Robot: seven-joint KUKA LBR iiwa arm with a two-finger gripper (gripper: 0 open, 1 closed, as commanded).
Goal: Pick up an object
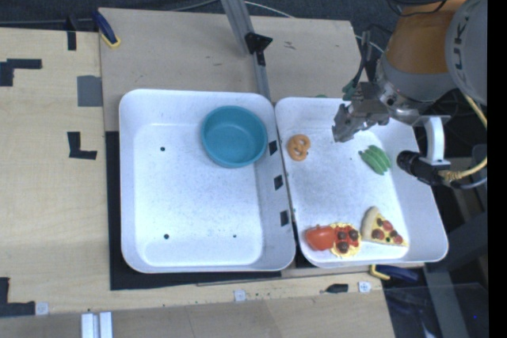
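Objects for picking are scattered in the right bin [420, 194]: a small brown pretzel-shaped toy [299, 146] near its left wall, a green pod-shaped toy [375, 159] toward its right side, and, along the near edge, a red toy [320, 237], a round yellow piece with red dots [345, 240] touching it, and a pizza slice [383, 227] just beside that. The gripper [345, 127] is seen in the far part of this bin, between the pretzel and the green toy, touching neither. Whether the jaws are apart or together cannot be told, and nothing is seen held. The grey arm with its orange band [428, 28] is seen reaching in from the right. A blue bowl [233, 136] is seen in the far right corner of the left bin [150, 194]; both bins are carried by the desk [47, 170]. The approach step is judged to be in hand, with no grasp yet made. A target would next have to be chosen, probably the green toy or the pretzel as the nearest, and the jaws centred over it and lowered.
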